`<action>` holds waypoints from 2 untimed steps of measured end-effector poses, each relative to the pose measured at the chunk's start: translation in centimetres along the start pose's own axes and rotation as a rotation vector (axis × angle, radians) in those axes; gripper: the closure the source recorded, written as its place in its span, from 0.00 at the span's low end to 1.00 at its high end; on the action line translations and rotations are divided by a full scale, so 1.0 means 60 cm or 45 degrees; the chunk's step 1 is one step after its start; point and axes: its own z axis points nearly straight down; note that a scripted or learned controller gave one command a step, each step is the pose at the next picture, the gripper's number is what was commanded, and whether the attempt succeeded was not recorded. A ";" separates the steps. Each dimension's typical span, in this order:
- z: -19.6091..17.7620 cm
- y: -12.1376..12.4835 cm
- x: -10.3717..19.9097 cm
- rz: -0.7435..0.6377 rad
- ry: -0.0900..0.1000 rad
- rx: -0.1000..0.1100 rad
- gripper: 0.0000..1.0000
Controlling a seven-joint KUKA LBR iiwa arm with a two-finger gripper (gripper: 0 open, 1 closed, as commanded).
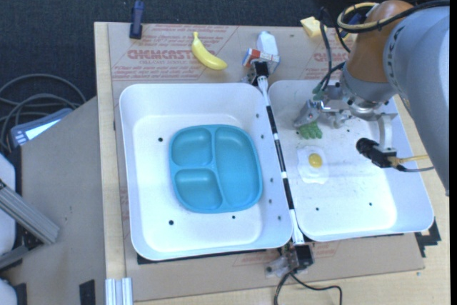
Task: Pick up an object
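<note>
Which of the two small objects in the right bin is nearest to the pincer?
The green object is nearest: it lies just under the pincer. The white and yellow fried egg lies further down the right bin.

Even overhead light, soft shadows, slightly grainy focus.

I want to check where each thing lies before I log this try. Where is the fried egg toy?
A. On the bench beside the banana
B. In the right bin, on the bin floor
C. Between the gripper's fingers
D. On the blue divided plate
B: the fried egg toy lies flat on the floor of the right bin, below the gripper and apart from the blue plate in the left bin.
</note>
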 end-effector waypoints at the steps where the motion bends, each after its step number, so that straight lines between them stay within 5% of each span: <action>1: 0.001 0.000 0.038 0.000 0.002 0.003 0.00; 2: -0.017 0.001 0.038 -0.001 0.000 0.001 1.00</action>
